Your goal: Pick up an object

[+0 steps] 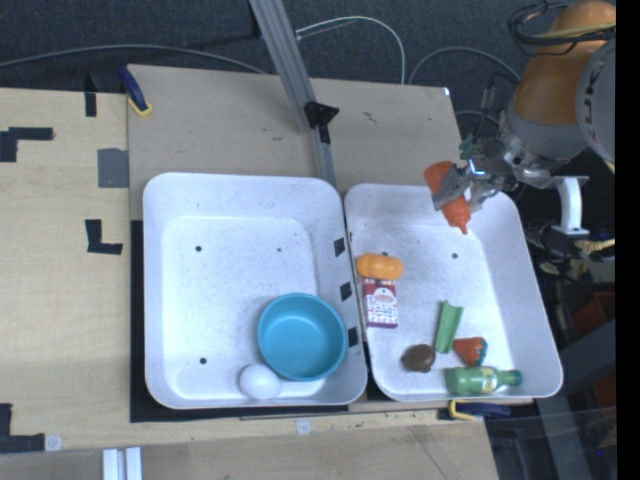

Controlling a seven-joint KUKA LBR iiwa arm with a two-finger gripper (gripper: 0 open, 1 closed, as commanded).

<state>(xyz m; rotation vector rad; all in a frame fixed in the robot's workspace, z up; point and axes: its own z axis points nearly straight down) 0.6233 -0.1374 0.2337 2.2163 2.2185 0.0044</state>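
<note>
Two shallow white plastic bins are set side by side on the bench. In the left bin (180, 218), a round blue bowl (300, 336) is placed near the front right corner, with a small white ball (259, 380) touching its front left side. In the right bin (500, 258), a small orange pumpkin-shaped toy (379, 266) is found near the left wall, and a red and white carton (380, 302) lies just in front of it. Toward the front right, a green stick-shaped piece (447, 325) is leaned between a brown rounded lump (419, 358) on its left and a small orange-red block (469, 349) on its right. A green bottle (482, 379) lies on its side along the front wall. An orange carrot-shaped toy (447, 196) is seen over the back of the right bin at the gripper (466, 185).
</note>
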